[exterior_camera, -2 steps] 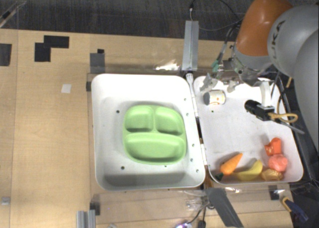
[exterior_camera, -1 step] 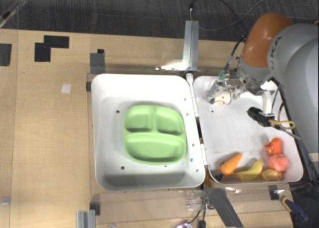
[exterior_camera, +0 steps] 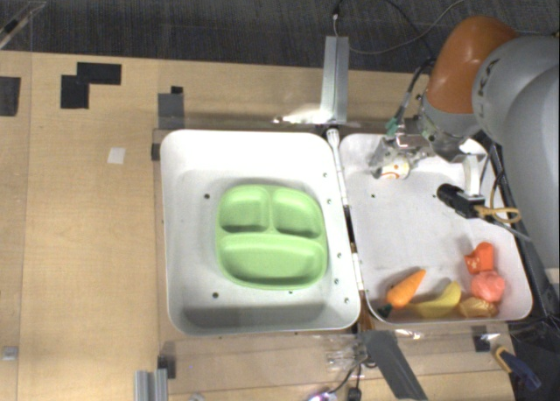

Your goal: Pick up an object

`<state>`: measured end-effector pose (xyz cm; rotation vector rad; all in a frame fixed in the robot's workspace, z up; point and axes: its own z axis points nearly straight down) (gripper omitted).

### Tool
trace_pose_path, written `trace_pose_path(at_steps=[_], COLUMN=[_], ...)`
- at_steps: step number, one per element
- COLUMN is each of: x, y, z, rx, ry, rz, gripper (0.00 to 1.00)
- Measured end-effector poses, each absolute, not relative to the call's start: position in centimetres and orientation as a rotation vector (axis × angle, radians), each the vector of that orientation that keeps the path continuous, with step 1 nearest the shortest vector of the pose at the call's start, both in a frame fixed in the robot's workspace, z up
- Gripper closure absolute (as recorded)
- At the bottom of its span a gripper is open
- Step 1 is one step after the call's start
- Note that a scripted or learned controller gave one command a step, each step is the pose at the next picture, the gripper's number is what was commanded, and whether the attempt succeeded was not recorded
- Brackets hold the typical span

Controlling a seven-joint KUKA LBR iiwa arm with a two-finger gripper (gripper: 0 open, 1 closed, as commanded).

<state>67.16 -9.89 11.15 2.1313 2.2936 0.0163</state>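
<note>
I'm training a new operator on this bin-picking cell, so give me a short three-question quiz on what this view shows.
1. True or false: the green divided tray lies in the right bin.
2. Multiple choice: the gripper is over which part of the right bin? A) its far left corner B) its near right corner C) its middle
3. Fill in: the orange carrot lies along the bin's ____ edge, beside the yellow banana.

Key
1. False; it lies in the left bin.
2. A; it is close above a small white and orange object.
3. Near, along with the red toys at the near right corner.
</note>
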Motion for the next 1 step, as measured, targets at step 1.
trace_pose_path(at_steps=[1], x=[67.05], y=[-5.11], z=[18.59], rx=[2.09], ry=[2.34], rz=[0.007], gripper=[1.0])
